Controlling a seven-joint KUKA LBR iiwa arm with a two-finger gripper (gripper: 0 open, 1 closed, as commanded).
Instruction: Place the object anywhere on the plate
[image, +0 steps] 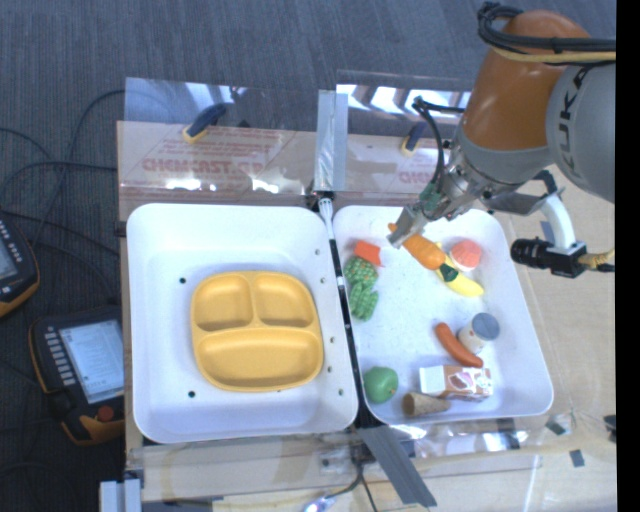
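Observation:
The yellow plate (257, 330), split into three compartments, lies in the left bin (160, 240) with nothing on it. My gripper (405, 232) hangs low over the back of the right bin (520, 330), reaching in from the upper right. Its tip is right at the upper left end of an orange carrot (428, 252). I cannot tell if it touches the carrot. A small orange and green piece (365, 254) lies just left of the tip.
The right bin also holds a green knobbly piece (362, 296), a pink ball (466, 253), a yellow piece (464, 286), a red sausage (458, 345), a grey-capped thing (483, 327), a green lime (380, 381), a small carton (460, 381) and a cone (424, 403).

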